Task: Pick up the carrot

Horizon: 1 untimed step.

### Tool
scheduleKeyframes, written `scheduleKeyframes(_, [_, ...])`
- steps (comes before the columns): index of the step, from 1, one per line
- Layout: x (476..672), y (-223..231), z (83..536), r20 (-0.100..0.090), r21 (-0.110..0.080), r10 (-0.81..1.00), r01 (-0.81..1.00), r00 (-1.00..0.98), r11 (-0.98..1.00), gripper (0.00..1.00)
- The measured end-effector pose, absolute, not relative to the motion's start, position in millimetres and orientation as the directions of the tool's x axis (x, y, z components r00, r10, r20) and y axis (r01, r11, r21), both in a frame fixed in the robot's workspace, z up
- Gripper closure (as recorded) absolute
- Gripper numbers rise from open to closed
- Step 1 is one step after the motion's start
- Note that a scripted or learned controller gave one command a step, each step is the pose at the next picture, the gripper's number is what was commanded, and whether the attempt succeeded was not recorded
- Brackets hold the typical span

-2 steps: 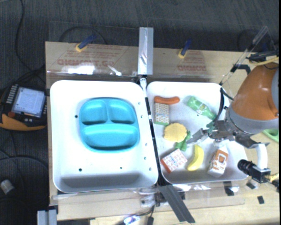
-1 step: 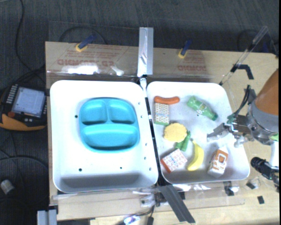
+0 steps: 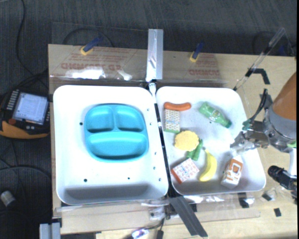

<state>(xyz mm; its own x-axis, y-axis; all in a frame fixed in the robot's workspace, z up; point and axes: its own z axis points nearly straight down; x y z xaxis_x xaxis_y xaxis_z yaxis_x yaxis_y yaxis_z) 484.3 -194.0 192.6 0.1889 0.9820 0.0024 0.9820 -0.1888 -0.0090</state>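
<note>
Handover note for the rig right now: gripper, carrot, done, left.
Gripper: at the right bin's right rim, above the small orange-and-white carton; nothing seen held.
Carrot: lying at the right bin's top-left corner, above the waffle-patterned piece, far from the gripper.
Done: nothing yet, carrot not picked.
Left: move across the bin to the carrot, grasp, lift.

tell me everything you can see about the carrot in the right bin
The carrot is a small orange toy, smooth and plastic-looking, with rounded ends. It lies flat and nearly level across the view in the far left corner of the right bin. It appears to touch the top edge of a small printed carton just below it. The gripper is across the bin, well away from it.
</note>
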Motion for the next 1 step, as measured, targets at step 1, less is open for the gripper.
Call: scheduleKeyframes(1, [484.2,-194.1,192.6,0.002,-0.009,0.982,0.982,0.189,-0.189,0.00])
